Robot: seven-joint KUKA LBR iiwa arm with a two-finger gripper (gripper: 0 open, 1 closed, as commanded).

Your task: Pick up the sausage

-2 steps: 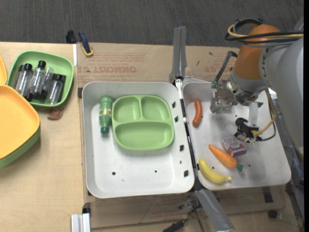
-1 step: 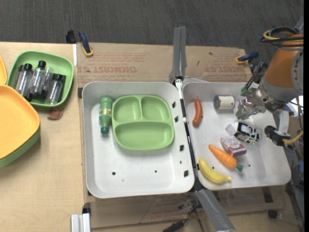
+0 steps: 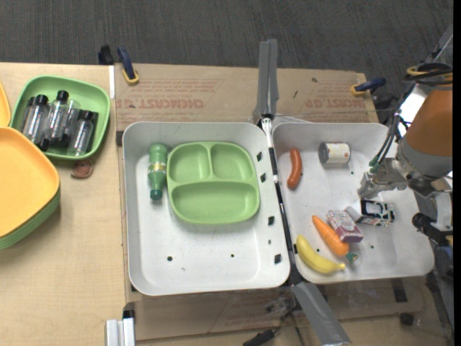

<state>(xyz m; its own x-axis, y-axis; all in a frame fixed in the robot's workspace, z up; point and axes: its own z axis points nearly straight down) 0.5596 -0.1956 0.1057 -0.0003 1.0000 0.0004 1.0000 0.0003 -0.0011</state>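
The approach looks barely begun: the gripper [image 3: 376, 209], its grip state impossible to tell, hovers well apart from the sausage [image 3: 294, 169], so it must travel toward it.

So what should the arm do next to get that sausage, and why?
Probably swing the gripper toward the far left side of the right bin until it is over the sausage. The gripper sits low near the bin's right side, by the pink packet, well away from the sausage, which lies alone near the wall between the bins.
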